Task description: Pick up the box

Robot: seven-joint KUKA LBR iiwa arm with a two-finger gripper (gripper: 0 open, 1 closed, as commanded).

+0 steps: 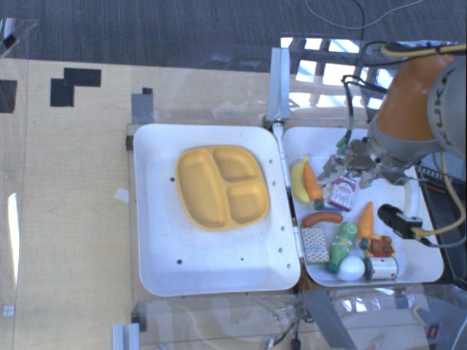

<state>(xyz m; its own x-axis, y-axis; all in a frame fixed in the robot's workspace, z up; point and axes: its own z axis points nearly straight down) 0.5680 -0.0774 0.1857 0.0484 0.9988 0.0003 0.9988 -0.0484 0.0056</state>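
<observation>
Gripper (pixel 349 168) sits low over the right bin's (pixel 430 268) far half, just above the box (pixel 342 195); finger state unreadable.

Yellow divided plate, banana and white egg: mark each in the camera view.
Yellow divided plate (pixel 202 188): camera view, floor of its large left compartment.
Banana (pixel 298 181): camera view, middle of its curved body.
White egg (pixel 351 268): camera view, centre of its shell.
</observation>
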